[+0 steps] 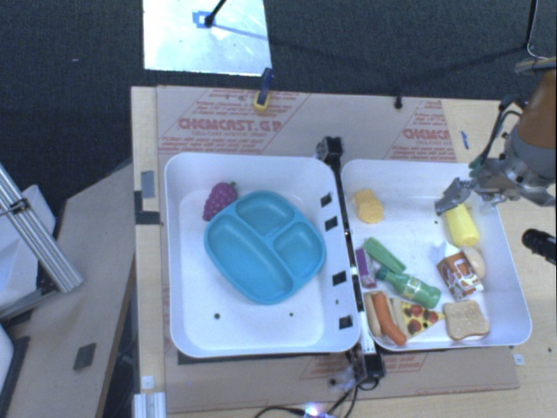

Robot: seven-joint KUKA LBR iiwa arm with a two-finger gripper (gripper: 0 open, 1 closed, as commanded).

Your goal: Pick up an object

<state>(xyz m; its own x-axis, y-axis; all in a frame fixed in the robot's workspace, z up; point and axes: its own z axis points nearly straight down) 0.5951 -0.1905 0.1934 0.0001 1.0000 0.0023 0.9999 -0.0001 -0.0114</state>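
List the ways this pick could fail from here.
1. The gripper hangs at the upper end of the yellow bottle, not over its middle; a grasp there may slip off the rounded end.
2. The bottle lies near the right bin's far wall, so a finger might catch the wall.
3. The snack packet sits just below the bottle; a push along the bottle's length would likely shove it into the packet.

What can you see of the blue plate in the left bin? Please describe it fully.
The blue plate is a light blue tray with rounded corners, and it looks like plastic. Raised ridges divide it into three compartments: one long and two smaller. All three hold nothing. It lies flat on the floor of the left bin, turned at an angle to the walls. A purple bunch of grapes lies at its upper left corner, close to or touching its rim.
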